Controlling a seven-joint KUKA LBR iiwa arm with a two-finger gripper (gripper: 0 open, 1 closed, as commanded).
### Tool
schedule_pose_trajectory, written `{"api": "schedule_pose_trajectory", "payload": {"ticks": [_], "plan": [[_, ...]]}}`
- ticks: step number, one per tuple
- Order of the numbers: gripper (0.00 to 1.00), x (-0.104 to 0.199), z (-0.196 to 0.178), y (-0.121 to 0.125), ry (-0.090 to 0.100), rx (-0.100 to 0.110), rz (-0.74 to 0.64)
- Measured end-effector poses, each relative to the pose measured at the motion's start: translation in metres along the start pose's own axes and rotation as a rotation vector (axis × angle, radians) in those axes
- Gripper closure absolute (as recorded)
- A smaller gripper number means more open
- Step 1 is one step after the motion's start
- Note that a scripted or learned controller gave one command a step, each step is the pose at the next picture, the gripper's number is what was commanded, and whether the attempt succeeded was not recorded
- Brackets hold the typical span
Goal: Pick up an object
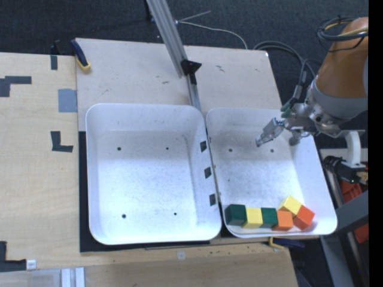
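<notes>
- The tool [279, 134] hangs over the far part of the right bin [257, 178]; its fingers look spread, with nothing between them.
- The blocks sit along that bin's near wall: dark green block [236, 213], yellow block [253, 217], a green block [268, 216], orange block [284, 220], another yellow block [292, 204] and another orange block [304, 216].
- From the tool the row lies toward 6 o'clock, well apart; its long axis runs 9 to 3.
- The left bin [143, 178] is at 9 o'clock.

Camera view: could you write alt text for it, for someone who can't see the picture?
A grey and orange robot arm reaches in from the right, its gripper above the far part of the right white bin. Green, yellow and orange blocks sit in a row along that bin's near edge. The left white bin lies beside it.
</notes>
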State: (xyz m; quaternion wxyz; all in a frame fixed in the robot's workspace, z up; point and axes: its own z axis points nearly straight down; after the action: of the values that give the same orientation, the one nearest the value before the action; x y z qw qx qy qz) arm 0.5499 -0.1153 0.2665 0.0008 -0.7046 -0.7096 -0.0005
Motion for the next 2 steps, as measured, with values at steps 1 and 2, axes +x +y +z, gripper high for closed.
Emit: {"api": "schedule_pose_trajectory", "payload": {"ticks": [1,2], "plan": [[0.0,0.032,-0.003,0.065,-0.001,-0.003,0.0],[0.0,0.051,0.009,0.084,-0.002,0.001,0.004]]}}
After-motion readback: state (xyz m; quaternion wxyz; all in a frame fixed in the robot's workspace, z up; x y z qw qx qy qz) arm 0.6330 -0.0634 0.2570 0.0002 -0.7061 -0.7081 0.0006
